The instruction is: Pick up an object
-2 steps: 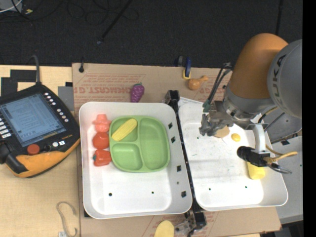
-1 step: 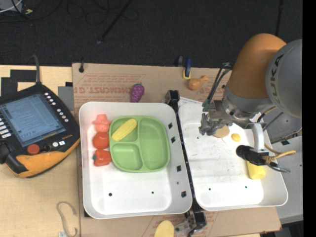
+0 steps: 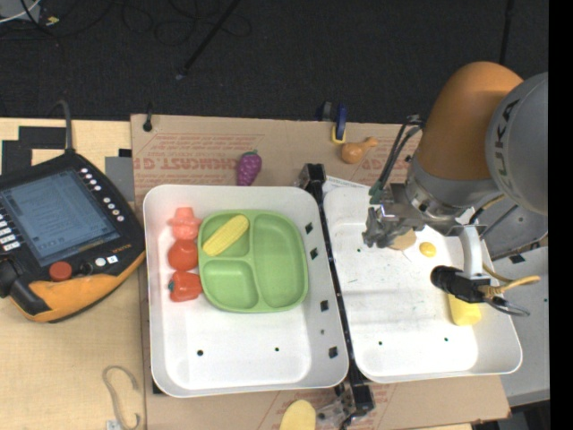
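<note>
Approach is judged to be the step in hand: the gripper point(image 3: 383, 233) is seen low over the far part of the right bin point(image 3: 403, 356), and nothing can be seen held in it. Whether it is apart or together cannot be told, since it is viewed from above and is dark against its own shadow.

Three candidate objects are placed relative to the gripper. A small tan piece point(image 3: 408, 239) lies just beside it, on the side toward the view's right, and is partly covered by the wrist. A small yellow piece point(image 3: 428, 249) lies near, a little further to that same side. A yellow block point(image 3: 464, 312) lies well apart, toward the near right of the bin. The green plate point(image 3: 269, 276) with a corn cob point(image 3: 224, 234) on it, in the left bin point(image 3: 233, 348), lies well apart on the gripper's other side and is not thought to be the target.

The tan piece is judged the likeliest target. For the next move, the gripper would have to be centred over that piece, lowered to the bin floor, closed on it and then raised. As the piece looks small and flat, a miss or a slip is thought possible.
</note>
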Robot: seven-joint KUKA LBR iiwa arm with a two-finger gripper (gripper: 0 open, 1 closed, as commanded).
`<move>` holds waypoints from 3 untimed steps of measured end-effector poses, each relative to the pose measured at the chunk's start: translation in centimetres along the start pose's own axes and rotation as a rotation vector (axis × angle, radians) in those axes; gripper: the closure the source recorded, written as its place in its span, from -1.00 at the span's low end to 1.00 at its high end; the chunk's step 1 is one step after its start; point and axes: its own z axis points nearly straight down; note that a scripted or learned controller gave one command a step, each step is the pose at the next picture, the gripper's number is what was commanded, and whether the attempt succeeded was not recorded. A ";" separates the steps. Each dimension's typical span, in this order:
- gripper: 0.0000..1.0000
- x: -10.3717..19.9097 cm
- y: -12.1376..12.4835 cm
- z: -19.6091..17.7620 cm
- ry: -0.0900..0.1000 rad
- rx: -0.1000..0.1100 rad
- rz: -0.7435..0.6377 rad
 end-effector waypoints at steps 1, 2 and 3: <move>1.00 1.2 0.8 1.1 0.000 0.000 -0.004; 1.00 0.8 0.8 -0.9 -0.001 -0.003 -0.002; 1.00 0.3 0.0 0.8 -0.001 0.001 -0.004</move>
